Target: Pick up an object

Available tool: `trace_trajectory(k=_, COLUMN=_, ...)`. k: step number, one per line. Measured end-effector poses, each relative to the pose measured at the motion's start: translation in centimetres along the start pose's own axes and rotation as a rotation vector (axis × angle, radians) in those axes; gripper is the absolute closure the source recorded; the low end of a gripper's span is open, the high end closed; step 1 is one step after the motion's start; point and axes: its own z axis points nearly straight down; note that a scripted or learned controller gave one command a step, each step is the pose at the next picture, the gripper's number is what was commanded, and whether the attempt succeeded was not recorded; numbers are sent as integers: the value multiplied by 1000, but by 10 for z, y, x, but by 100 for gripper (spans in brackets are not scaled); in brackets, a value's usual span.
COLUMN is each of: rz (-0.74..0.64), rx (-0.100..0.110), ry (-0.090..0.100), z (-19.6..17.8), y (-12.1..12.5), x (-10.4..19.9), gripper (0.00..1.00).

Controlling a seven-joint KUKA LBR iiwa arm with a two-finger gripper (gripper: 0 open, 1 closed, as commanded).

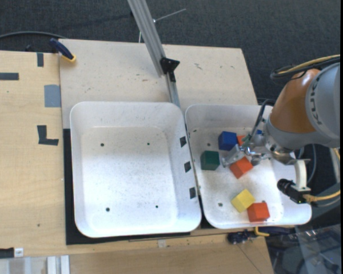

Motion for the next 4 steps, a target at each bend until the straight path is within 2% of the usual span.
trace_trajectory(k=1, rz=0, rx=-3, ry=-1, z=26, y=-1, x=1, gripper=0)
trace_trajectory(k=2, rz=-1, rx=-3, ry=1, z=15, y=-1, x=2, gripper=100)
trace_trajectory(k=4, rz=-1, rx=-11, ry=-2, z=-96, y=3, x=11, gripper=100)
